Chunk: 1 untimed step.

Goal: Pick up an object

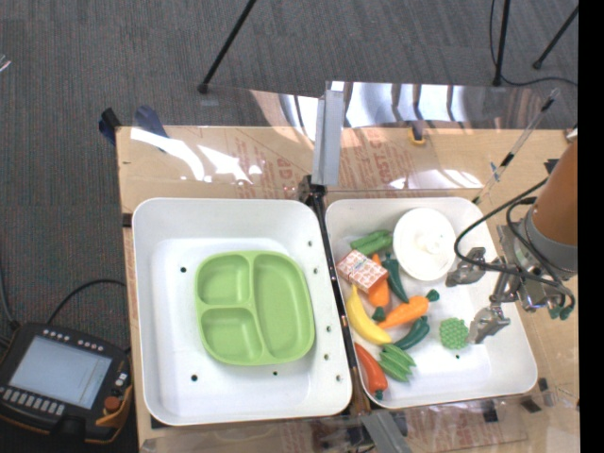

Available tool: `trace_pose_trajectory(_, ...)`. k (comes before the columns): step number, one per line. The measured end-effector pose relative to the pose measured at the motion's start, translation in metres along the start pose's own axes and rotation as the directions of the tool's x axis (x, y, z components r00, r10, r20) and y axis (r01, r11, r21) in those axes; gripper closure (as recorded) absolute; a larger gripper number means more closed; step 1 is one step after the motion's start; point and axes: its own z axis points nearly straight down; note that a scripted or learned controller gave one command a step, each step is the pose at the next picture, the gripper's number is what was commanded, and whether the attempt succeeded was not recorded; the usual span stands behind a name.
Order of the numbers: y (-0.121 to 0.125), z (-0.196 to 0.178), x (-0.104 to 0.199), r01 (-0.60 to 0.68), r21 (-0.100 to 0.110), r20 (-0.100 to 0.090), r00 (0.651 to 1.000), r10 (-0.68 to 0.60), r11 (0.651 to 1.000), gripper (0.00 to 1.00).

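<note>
We find the gripper [479,300] low over the right bin [514,371], jaws apart and holding nothing. We advise descending squarely on the green round piece [454,333] just beside it. That bin also carries a white lid [425,243], banana [364,320] and carrots [406,311]; the left bin [160,253] holds a green divided plate [255,307].
</note>
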Motion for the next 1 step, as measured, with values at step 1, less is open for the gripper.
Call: trace_pose_trajectory(1,0.0762,0.1152,0.0263,0.106,-0.005,-0.009,0.994,-0.106,0.994,0.0)
